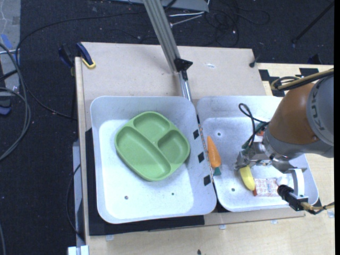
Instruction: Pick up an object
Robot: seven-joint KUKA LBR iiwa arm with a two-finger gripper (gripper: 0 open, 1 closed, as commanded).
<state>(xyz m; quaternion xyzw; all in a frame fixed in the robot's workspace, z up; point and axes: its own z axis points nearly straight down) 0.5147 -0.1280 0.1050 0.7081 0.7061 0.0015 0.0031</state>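
Here the gripper hangs low in the right bin, just above a toy banana; I cannot tell how it is set. A toy carrot lies by the dividing wall. The left bin holds a green divided plate.

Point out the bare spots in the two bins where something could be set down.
Left bin: bare floor in front of the green plate. Right bin: bare at the back, beyond the carrot. Crowded around the end effector, banana and packet.
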